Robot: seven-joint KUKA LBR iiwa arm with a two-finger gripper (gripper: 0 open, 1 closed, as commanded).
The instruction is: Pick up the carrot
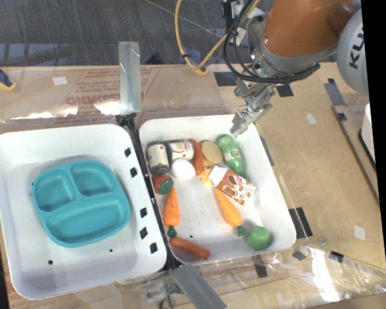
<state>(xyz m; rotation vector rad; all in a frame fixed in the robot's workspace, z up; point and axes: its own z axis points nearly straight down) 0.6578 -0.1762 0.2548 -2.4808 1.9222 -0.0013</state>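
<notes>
Since the carrot (171,209) lies flat by the right bin's (276,197) left wall, I judge it a light, stiff, smooth toy; I'd grip across its thick middle. My claw (243,120) hovers over the far rim; its spread I cannot tell.

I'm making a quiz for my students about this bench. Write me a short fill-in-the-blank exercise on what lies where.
1. The teal plate lies in the ____ bin.
2. The gripper hangs over the right bin's ____ edge.
3. The green apple sits in the right bin's near-____ corner.
4. The plate has ____ compartments.

Missing words: left; far; right; three
</notes>
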